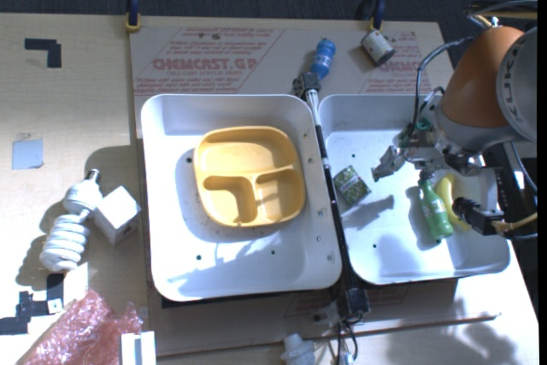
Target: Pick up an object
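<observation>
Hovering beside the small green-patterned packet [349,184], the jaws [389,163] are being held released, grasping nothing; they are best being centred over it.

red print reading "chemcast g p" is seen on the brown sheet [205,55] behind the left bin [158,184]; the smaller lines around it are too small to be read. similar red print at the sheet's right end is not legible.
</observation>
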